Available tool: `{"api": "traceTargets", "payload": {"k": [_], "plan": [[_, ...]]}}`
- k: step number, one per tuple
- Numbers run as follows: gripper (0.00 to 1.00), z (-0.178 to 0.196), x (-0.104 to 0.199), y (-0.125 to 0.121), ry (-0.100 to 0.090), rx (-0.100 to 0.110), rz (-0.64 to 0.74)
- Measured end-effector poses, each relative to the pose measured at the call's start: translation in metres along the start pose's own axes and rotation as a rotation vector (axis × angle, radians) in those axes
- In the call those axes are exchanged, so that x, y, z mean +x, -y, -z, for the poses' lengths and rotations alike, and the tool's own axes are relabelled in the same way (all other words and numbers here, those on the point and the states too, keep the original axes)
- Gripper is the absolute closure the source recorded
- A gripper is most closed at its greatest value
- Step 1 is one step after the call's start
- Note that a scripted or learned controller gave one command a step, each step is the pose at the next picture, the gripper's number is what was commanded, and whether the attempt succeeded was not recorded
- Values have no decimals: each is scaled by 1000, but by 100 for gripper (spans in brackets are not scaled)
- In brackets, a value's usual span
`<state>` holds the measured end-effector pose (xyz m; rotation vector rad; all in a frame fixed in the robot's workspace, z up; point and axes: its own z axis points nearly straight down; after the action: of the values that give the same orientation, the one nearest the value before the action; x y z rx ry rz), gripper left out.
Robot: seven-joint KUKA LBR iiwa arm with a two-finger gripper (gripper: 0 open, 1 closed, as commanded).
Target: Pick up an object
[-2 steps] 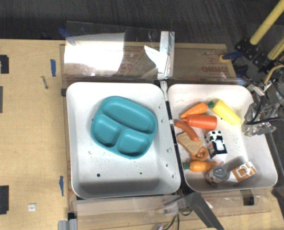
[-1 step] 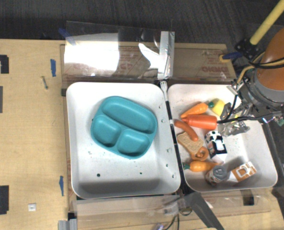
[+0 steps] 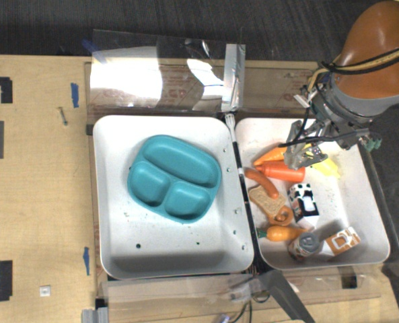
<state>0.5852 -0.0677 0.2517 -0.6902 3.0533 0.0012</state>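
While my arm (image 3: 371,59) reaches in over the right bin (image 3: 379,210), my claw (image 3: 302,155) hangs low near that bin's upper middle, and whether it is wide or narrow I cannot tell, since wires and dark metal crowd the tip. Touching or just under the tip lies a carrot (image 3: 284,173), and just beside the claw on its left an orange wedge (image 3: 269,155) pokes out. Below the claw and a little left sits a sausage (image 3: 263,182), with a toast slice (image 3: 270,204) beyond it. Almost straight below the claw stands a black-and-white cow (image 3: 303,201). Just to the claw's right is a pale yellow piece (image 3: 328,166). Farther below, near the bin's bottom edge, lie a small orange fruit (image 3: 278,233), a grey cap (image 3: 308,243) and a small carton (image 3: 342,240). Well to the claw's left, in the left bin (image 3: 112,234), rests a teal divided plate (image 3: 174,177).
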Motion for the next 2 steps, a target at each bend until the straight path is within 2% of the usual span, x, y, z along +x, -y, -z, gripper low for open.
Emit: {"api": "traceTargets", "payload": {"k": [1, 2], "plan": [[100, -12, -66, -26, -3, -3, 63], [100, 2, -68, -24, 10, 3, 59]]}}
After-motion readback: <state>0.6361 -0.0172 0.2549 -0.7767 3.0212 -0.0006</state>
